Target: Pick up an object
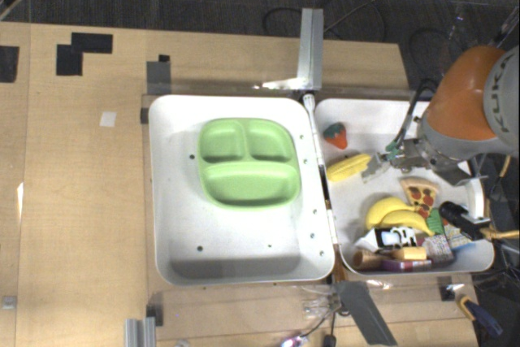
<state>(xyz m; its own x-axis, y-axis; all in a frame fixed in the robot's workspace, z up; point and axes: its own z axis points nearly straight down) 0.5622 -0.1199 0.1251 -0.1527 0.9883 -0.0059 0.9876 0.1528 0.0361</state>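
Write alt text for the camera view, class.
A grey arm's gripper hovers over the right bin, near a corn cob, strawberry, pizza slice and bananas. The left bin holds a green divided plate.

lime-green divided plate in white left bin, yellow bananas, yellow corn, red strawberry with green top, pepperoni-dotted pizza slice, orange-banded grey arm
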